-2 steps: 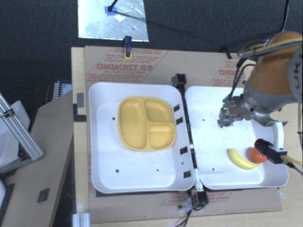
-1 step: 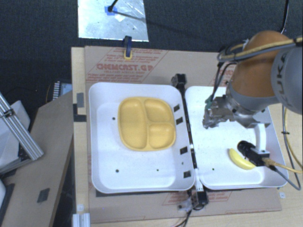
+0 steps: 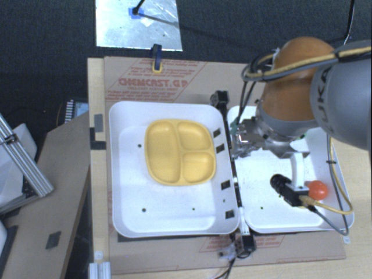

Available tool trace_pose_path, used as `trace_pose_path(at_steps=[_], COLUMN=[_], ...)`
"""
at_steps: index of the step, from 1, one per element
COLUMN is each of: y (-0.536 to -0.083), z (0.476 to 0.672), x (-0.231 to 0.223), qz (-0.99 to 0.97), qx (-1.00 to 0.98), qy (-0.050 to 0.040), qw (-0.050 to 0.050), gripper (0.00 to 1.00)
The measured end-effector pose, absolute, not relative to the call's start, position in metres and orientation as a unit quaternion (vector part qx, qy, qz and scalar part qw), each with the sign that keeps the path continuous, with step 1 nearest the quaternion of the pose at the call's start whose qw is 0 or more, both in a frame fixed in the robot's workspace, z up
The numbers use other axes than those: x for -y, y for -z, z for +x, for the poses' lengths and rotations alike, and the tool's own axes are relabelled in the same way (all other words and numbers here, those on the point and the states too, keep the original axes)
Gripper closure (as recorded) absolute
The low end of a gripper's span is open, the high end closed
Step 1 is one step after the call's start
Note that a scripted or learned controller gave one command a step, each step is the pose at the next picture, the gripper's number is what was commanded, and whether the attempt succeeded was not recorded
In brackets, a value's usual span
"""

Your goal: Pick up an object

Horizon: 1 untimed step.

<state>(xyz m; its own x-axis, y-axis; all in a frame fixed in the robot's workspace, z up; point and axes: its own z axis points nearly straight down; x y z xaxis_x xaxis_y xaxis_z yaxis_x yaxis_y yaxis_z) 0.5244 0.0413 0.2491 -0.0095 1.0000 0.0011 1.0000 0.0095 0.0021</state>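
Claw [image 3: 240,138] hangs over the right bin [image 3: 260,182], at its ten o'clock edge beside the divide; wide or narrow, I cannot tell. A yellow plate [image 3: 179,151] lies mid left bin [image 3: 131,208], and a small orange ball [image 3: 317,188] sits at the right bin's four o'clock. It looks like the approach step, nothing gripped yet. Next it should centre over one target and descend.
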Motion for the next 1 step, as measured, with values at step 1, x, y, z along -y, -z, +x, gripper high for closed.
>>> trace_pose_path(at_steps=[1], y=[-0.248], z=[0.5243], x=[-0.1013], qz=[0.704], qx=[-0.71], qy=[-0.001], qw=[0.0], gripper=[1.0])
